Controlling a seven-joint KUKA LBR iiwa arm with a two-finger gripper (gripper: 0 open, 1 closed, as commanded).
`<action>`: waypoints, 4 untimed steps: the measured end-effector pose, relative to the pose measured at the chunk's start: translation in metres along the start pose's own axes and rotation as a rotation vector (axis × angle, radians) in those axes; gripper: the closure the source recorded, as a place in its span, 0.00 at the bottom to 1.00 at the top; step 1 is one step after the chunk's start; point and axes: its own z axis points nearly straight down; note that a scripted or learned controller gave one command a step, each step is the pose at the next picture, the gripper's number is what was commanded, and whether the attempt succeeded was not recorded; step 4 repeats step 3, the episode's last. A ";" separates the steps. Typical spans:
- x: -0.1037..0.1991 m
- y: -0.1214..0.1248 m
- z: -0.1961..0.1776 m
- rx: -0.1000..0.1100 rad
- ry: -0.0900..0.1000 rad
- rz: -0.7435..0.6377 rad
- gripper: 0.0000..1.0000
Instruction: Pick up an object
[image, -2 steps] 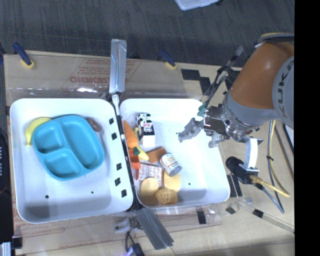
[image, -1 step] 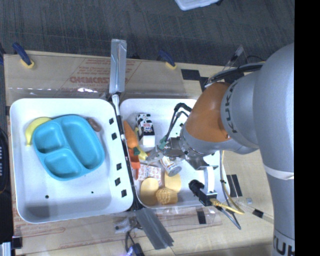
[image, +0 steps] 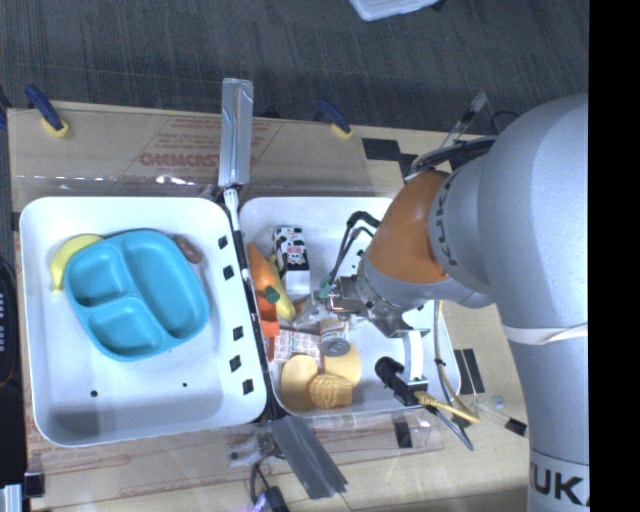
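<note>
My gripper (image: 334, 298) hangs low over the middle of the right bin (image: 330, 212), under the orange-banded wrist. Just left of it lie an orange carrot (image: 262, 283) with a small yellow piece (image: 283, 304) against it. A black-and-white patterned box (image: 291, 250) sits toward the back. In front of the gripper are a red-and-white packet (image: 292, 343), a small round grey lid (image: 336, 348), and yellow cheese-like pieces (image: 318, 381) at the bin's front. The wrist hides the bin's right half.
The left bin (image: 40, 330) holds a blue divided plate (image: 135, 290) with a yellow banana shape (image: 68, 254) under its left edge and a small brown thing (image: 187, 249) at its right. A ridge with black clips (image: 240, 320) separates the bins.
</note>
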 end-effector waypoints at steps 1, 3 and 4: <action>0.000 0.000 -0.009 0.002 0.000 -0.005 1.00; 0.119 0.058 -0.139 -0.002 0.000 -0.196 1.00; 0.119 0.058 -0.139 -0.002 0.000 -0.196 1.00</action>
